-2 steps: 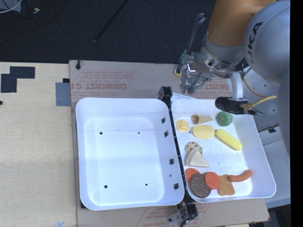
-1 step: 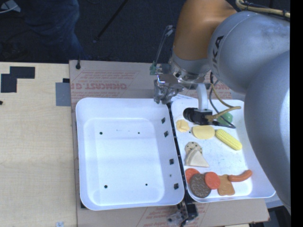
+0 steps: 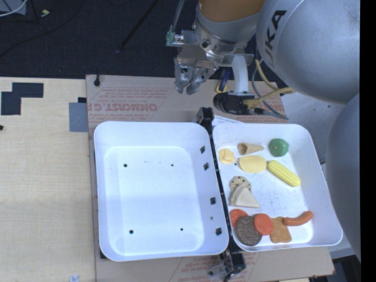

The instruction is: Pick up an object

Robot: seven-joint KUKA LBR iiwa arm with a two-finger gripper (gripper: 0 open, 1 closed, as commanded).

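The right bin (image 3: pixel 317 157) holds several toy foods: a green ball (image 3: pixel 279 147), a yellow corn cob (image 3: pixel 284 173), a pale yellow lump (image 3: pixel 252 164), a small yellow piece (image 3: pixel 227 155), a tan cone (image 3: pixel 250 148), a cracker wedge (image 3: pixel 242 193), a brown cookie (image 3: pixel 248 231), red pieces (image 3: pixel 264 223) and a sausage (image 3: pixel 298 219). My gripper (image 3: pixel 190 84) hangs above the cardboard behind the bins, up and left of the right bin, with nothing between its fingers that I can see.
The left bin (image 3: pixel 106 157) lies beside the right one, joined by a black hinge strip (image 3: pixel 211 169). Brown cardboard (image 3: pixel 135 101) lies under both. The arm's grey body (image 3: pixel 311 34) fills the upper right. A wooden bench top (image 3: pixel 41 187) stretches to the left.
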